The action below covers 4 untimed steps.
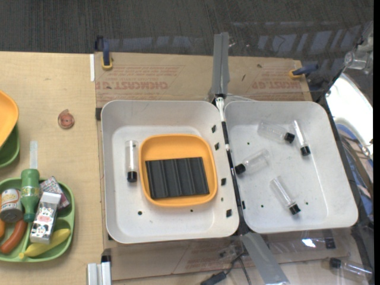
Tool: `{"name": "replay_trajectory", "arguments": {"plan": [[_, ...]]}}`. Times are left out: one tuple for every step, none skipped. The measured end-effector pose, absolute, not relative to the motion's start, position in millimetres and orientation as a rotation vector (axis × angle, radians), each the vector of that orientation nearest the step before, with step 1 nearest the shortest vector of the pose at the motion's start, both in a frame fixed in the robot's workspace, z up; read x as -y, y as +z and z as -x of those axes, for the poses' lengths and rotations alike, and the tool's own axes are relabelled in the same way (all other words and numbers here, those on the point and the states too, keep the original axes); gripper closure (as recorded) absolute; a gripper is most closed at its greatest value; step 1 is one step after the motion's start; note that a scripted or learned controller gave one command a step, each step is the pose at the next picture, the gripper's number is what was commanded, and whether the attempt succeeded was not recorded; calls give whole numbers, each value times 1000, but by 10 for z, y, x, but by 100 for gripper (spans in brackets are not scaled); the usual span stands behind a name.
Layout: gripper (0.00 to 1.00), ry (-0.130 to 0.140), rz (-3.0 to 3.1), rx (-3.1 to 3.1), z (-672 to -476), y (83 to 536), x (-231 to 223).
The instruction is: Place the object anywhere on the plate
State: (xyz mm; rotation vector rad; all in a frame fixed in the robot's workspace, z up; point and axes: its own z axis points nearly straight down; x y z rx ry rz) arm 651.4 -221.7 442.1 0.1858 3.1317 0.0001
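Five clear vials with black caps lie in the two white bins. One vial (131, 161) lies flat in the left bin (119, 218), just beside the left edge of the orange plate (177, 145) but not on it. Its long axis runs up-down in the view, with the cap at the lower, near end.

The plate sits mid-bin. A black ribbed block (177, 177) lies flat on it and covers most of the plate's floor, ribs running up-down. Which of these is the object to be placed, cannot tell.

The right bin (332, 212) holds four vials, all flat and apart from each other:
- an upper vial (274, 133), cap pointing right
- a slim vial (299, 136) near it, cap at the lower end
- a middle vial (254, 159), cap pointing lower-left toward the bin wall
- a lower vial (282, 192), cap pointing lower-right

A grey metal bar (220, 64) runs down to the seam between the bins.

The bins rest on a brown cardboard sheet (148, 79) with upside-down print, held by a yellow clamp (106, 63) at its far left corner. To the left, on a wooden tabletop (47, 88):
- a green tray (64, 233) of toy food, including a green bottle (29, 190)
- an orange bowl (6, 120) at the view's edge
- a small round pinkish disc (66, 119)

Dark carpet (178, 10) lies beyond the bench.
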Motion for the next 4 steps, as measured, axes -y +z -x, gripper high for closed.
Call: {"name": "replay_trajectory", "arguments": {"plan": [[100, 0, 493, -3097, -6537, 4426, 2163], [100, 0, 1087, -2941, -6601, 4417, 2217], [0, 0, 1087, -2941, -6601, 4419, 2219], [0, 2, 1707, -2633, -5946, 4205, 2216]]}}
